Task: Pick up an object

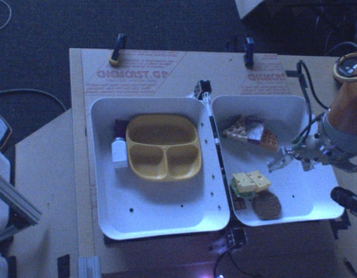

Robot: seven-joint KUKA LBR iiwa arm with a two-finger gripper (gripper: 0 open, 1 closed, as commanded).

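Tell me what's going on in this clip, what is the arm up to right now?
The arm reaches in from the right, its gripper over the right bin with nothing visibly held. That bin holds a pizza slice, a waffle-like piece, yellow cheese blocks and a brown round patty. The left bin holds a yellow divided tray and a small white bottle.

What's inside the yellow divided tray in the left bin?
The yellow tray shows three bare compartments. A small white bottle stands beside it; whatever lies under the tray is covered.
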